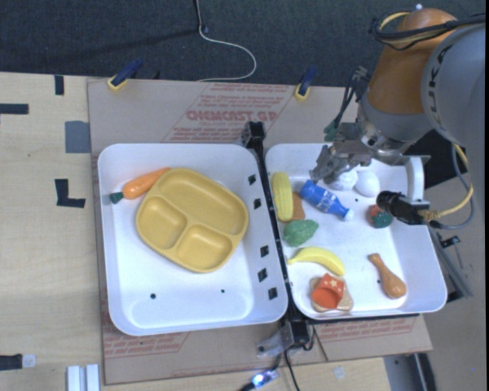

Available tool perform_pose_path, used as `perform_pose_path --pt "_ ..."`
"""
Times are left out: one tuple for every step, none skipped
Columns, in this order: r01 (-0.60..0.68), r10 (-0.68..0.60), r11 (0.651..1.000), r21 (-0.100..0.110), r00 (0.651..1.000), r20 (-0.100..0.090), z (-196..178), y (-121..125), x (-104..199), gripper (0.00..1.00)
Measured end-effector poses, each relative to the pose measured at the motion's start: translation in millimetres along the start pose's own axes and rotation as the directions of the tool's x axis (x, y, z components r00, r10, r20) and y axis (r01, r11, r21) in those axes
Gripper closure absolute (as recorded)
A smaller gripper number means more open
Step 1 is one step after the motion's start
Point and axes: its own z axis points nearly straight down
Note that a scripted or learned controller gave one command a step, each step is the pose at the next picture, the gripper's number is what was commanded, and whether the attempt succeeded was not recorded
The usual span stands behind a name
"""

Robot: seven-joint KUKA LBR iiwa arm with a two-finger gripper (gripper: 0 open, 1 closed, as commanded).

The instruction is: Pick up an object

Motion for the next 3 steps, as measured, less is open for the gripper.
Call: perform_pose_path --pt "-0.006 0.006 1.0 0.003 1.0 0.003 16 -11 6 1.0" --pt "-0.007 0.007 1.0 0.002 1.0 0.003 13 -11 4 1.0" --pt "-0.004 0.004 1.0 0.0 1.0 0.002 7 8 4 1.0"
